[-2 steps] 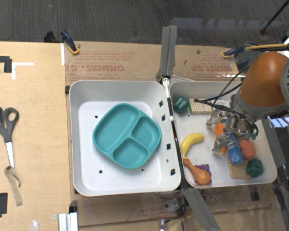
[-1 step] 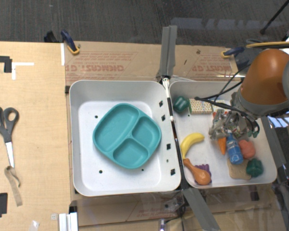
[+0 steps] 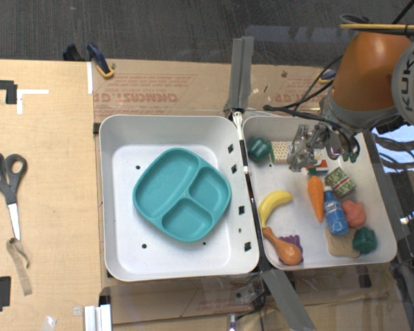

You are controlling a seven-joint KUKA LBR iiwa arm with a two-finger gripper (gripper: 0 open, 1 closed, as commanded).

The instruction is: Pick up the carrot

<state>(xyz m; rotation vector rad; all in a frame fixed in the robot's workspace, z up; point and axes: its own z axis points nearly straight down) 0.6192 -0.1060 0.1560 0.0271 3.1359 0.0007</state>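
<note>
The carrot (image 3: 316,194), orange with a green top end, lies lengthwise in the middle of the right bin (image 3: 297,127). My gripper (image 3: 304,158) hangs just above and slightly left of the carrot's upper end, near the back of that bin. Nothing can be seen between its fingers. The grey arm with its orange band reaches in from the upper right.
Around the carrot lie a banana (image 3: 273,203), a blue bottle (image 3: 335,214), a green patterned box (image 3: 339,182), a red-orange piece (image 3: 356,213), a dark green piece (image 3: 364,239) and an orange drumstick-like toy (image 3: 284,247). A teal divided plate (image 3: 182,194) sits in the left bin. Scissors (image 3: 7,178) lie far left.
</note>
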